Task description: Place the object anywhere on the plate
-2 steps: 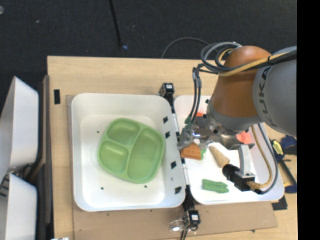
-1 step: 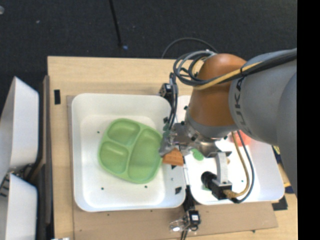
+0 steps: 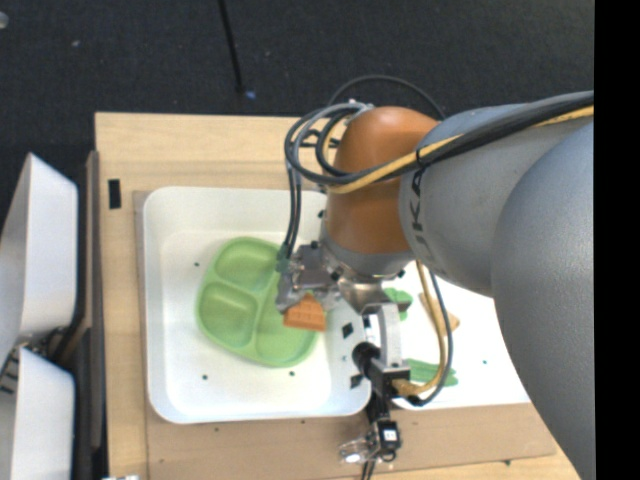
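The gripper (image 3: 303, 293) hangs over the right edge of the green plate (image 3: 240, 303), which lies in the left bin (image 3: 180, 388). An orange object (image 3: 305, 316) sits just below the gripper, at the plate's right rim. Whether the jaws are apart or closed on it cannot be told. Green pieces (image 3: 432, 374) lie right of the plate, in the other bin.
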